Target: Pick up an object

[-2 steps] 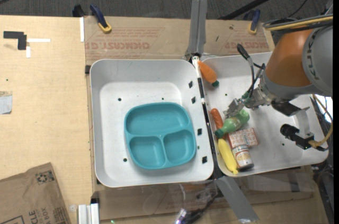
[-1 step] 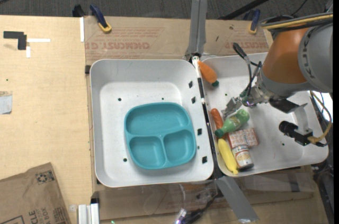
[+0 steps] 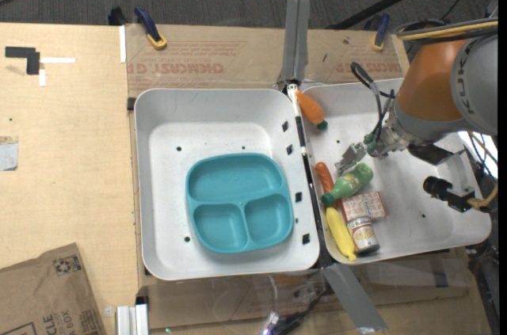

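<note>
Nearest edge: cardboard box (image 3: 47, 294) at lower left on the bench (image 3: 63, 135). Right bin (image 3: 444, 234) front corner holds a yellow banana (image 3: 340, 234) lying along the left wall, a small can (image 3: 364, 235) just beside it on the right, touching or nearly so. Just behind the can, a red-and-white carton (image 3: 364, 206). Behind that, a green bottle (image 3: 348, 183) lying tilted, cap end toward the left wall. An orange-red piece (image 3: 324, 175), maybe a carrot or pepper, lies along the left wall just beside the bottle. Left bin (image 3: 150, 191) holds a teal divided plate (image 3: 238, 201) with three compartments, flat, roughly centred. Tool (image 3: 352, 157) is low over the right bin, tip just above the green bottle's upper end; metal fingers are slightly apart, narrow gap, nothing seen between them. Contact with the bottle cannot be told. Arm (image 3: 444, 88) comes in from the right, orange band above the wrist. Farther back in the right bin, a carrot (image 3: 313, 111) with a green top near the rear left corner, well apart from the tool. Far edge: blue-yellow clamps (image 3: 150, 28) on the cardboard backing.
</note>
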You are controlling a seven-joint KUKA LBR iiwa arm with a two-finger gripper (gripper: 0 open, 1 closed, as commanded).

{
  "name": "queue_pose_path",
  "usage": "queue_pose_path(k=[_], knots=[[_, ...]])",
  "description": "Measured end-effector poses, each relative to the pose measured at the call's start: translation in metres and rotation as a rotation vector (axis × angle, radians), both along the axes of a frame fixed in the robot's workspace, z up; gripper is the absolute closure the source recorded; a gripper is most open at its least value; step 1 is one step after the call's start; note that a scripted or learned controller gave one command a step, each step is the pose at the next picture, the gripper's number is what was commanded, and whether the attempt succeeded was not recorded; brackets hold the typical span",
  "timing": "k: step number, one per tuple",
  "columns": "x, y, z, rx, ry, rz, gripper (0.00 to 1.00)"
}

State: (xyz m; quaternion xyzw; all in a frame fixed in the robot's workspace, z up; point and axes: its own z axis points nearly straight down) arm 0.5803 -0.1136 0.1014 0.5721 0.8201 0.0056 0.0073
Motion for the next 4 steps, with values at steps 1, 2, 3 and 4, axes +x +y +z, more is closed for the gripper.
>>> queue_pose_path(k=[1, 2, 3, 4], knots=[[-0.013, -0.002, 0.002, 0.0, -0.013, -0.05, 0.0], [-0.013, -0.002, 0.002, 0.0, -0.012, -0.05, 0.0], [-0.026, -0.001, 0.034, -0.001, 0.015, -0.034, 0.0], [-0.023, -0.014, 0.0, -0.003, 0.001, 0.025, 0.0]])
